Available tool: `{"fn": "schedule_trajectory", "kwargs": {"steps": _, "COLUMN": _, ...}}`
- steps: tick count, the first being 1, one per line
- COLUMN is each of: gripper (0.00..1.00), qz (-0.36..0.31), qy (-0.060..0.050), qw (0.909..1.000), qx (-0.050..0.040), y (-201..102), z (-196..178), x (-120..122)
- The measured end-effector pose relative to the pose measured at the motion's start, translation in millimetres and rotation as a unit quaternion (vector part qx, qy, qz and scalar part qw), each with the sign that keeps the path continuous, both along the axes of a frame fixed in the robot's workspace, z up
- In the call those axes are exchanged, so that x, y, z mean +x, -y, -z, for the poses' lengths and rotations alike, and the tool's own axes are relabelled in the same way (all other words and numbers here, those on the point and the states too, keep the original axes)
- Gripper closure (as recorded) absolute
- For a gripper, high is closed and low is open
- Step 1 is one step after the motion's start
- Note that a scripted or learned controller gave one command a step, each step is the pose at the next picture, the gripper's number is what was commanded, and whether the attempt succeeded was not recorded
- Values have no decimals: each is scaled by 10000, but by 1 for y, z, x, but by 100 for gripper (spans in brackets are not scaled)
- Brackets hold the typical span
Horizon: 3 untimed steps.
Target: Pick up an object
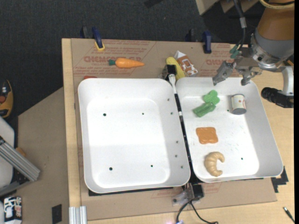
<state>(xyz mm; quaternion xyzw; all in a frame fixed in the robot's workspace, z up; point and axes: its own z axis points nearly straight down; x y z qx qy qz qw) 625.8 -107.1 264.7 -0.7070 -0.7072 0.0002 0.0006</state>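
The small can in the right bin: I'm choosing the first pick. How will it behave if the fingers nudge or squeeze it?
The small can lies on its side in the right bin, so a nudge would probably roll it. Its shiny, rounded wall looks slippery, so a squeeze off centre may squirt it out. It looks rigid. The open gripper hovers above the bin's far edge.

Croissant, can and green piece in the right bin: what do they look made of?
Croissant: likely moulded plastic toy food; smooth tan surface with a slight sheen.
Can: looks metal or metal-look plastic; grey silvery end, pale body, lying on its side.
Green piece: probably plastic; uniform bright green, matte. Too small to say more.
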Motion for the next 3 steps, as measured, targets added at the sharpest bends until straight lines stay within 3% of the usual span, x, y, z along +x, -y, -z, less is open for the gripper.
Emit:
{"fn": "schedule_trajectory", "kwargs": {"steps": 1, "gripper": 100, "qz": -4, "qy": 18, "qw": 10000, "qx": -4, "y": 0, "z": -11, "x": 1}}
{"fn": "schedule_trajectory", "kwargs": {"steps": 2, "gripper": 100, "qz": -42, "qy": 70, "qw": 10000, "qx": 9, "y": -71, "z": -109, "x": -36}}
{"fn": "schedule_trajectory", "kwargs": {"steps": 3, "gripper": 100, "qz": -47, "qy": 106, "qw": 9999, "qx": 19, "y": -140, "z": -250, "x": -79}}
